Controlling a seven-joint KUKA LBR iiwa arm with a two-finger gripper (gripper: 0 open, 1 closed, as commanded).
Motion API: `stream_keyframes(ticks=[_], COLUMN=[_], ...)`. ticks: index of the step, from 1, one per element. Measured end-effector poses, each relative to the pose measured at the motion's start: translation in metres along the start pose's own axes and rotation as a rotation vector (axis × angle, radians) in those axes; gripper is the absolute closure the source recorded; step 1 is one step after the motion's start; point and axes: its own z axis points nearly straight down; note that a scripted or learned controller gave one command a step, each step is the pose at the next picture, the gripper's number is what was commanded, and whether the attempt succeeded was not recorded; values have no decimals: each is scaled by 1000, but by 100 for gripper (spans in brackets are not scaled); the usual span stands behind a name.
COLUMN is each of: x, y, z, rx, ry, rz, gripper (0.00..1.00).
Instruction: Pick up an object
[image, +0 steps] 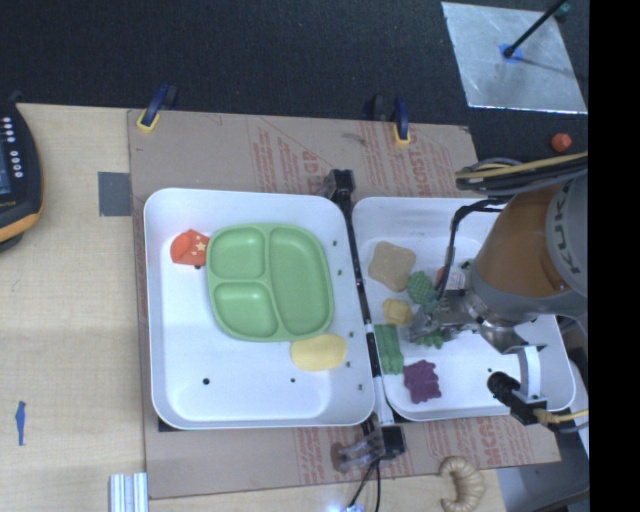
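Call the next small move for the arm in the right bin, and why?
Probably a short descent onto the small yellow block. The gripper sits low in the right bin, just right of that block and the dark green piece, with nothing visibly held. How the jaws stand is unclear, so confirm before closing.

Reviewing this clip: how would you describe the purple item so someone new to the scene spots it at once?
Start with the right bin, the one the arm reaches into. Along its near edge lies the purple toy, a small knobbly lump just right of the green block by the divider. It is the only purple piece there; the tan piece and yellow piece sit farther back.
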Motion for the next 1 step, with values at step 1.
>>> stream_keyframes(ticks=[1], x=[79], y=[37], z=[-96], rx=[-11], ry=[4], rz=[-6], gripper=[100])
